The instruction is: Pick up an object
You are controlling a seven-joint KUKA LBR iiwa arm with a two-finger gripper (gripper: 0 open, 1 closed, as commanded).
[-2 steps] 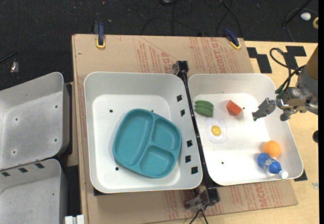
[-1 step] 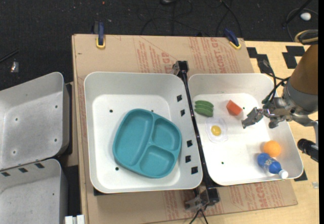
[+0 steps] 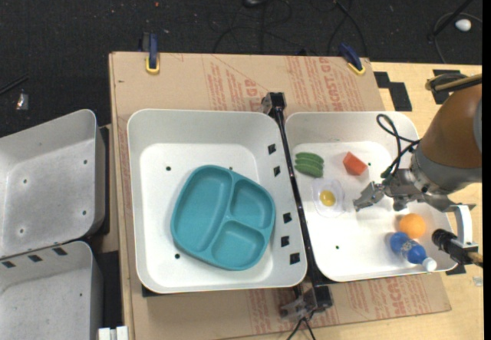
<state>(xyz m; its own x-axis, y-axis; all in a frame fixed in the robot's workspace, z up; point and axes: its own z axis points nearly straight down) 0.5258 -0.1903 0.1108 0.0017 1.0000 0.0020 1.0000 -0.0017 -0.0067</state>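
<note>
While the arm (image 3: 453, 143) reaches in from the right over the right-hand bin (image 3: 337, 265), we see its gripper (image 3: 368, 198) low above the bin floor, between the scattered objects. We cannot tell how the gripper is set; nothing shows clearly in its grasp. Just to its left lies a small clear piece with a yellow centre (image 3: 328, 198). Further back we find a green object (image 3: 309, 163) and, to its right, a red block (image 3: 354, 163), the two well apart from each other. Near the bin's front right corner an orange ball (image 3: 413, 225) sits just beside the wrist, with a blue object (image 3: 405, 247) just in front of it. In the left-hand bin (image 3: 146, 177) a teal divided plate (image 3: 222, 217) lies flat. A black divider (image 3: 291, 193) runs between the bins.
</note>
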